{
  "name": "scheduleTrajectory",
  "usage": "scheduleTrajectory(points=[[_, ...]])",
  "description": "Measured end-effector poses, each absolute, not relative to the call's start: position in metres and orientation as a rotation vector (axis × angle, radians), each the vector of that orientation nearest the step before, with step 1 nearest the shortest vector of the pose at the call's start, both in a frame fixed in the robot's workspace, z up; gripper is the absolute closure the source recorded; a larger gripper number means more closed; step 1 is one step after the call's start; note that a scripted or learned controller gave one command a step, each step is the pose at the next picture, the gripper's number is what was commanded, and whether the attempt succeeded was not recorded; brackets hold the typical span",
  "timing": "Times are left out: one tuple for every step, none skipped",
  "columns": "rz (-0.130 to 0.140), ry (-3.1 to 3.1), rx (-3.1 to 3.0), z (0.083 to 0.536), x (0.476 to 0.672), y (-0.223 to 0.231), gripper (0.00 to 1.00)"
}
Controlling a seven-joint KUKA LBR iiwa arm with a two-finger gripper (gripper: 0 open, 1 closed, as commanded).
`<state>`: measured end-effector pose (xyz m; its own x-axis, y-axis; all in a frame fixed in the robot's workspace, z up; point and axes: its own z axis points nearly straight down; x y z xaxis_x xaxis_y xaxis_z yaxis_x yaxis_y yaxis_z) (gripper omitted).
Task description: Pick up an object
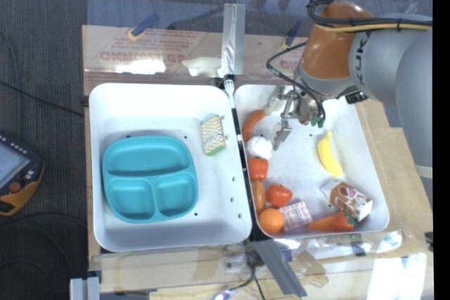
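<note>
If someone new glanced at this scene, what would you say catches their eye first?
Probably the grey arm with its orange band, reaching in from the right so the gripper hangs over the right bin. Next, the big turquoise divided tray in the left bin, then the yellow banana among the toy food.

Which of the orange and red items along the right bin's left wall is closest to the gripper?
The orange piece at the top of that row, just left of the gripper. The others sit lower, below the white ball.
</note>
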<state>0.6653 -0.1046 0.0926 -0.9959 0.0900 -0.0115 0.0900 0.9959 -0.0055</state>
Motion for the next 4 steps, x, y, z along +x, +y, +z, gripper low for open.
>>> scheduleTrajectory(points=[[-0.006,3.115,0.299,0.091,0.559,-0.151,0.0],[-0.004,3.118,0.179,0.096,0.496,-0.2,0.0],[-0.006,3.122,0.054,0.091,0.586,-0.16,0.0],[-0.009,3.118,0.052,0.103,0.588,-0.159,1.0]])
